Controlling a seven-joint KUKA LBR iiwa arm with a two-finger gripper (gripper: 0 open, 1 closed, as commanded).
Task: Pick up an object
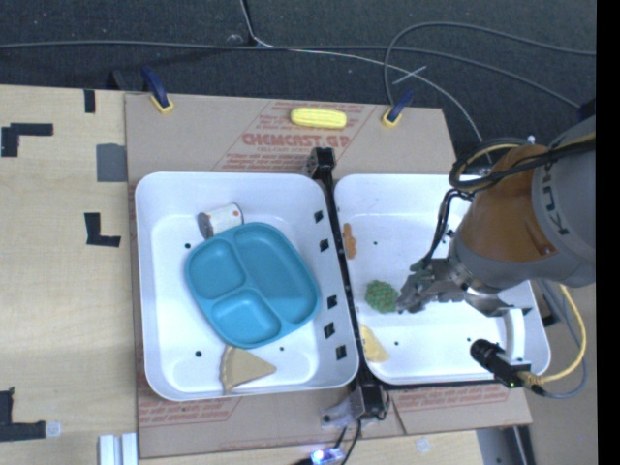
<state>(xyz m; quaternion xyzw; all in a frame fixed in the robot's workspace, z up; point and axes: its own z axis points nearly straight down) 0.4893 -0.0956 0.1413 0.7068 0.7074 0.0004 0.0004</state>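
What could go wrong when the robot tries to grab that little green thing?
The gripper sits beside the green broccoli-like piece, not over it, so it might push it toward the divider instead of grabbing it. The piece looks small and rounded, so it could roll away. The yellow wedge nearby might get bumped.

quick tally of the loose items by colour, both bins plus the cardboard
blue: 1, divided plate
green: 1, broccoli-like piece by the gripper
yellow: 1, corn cob on the cardboard
tan/yellowish: 2, wedge in left bin, small wedge in right bin
orange: 1, small piece
white: 1, cup
total: 7
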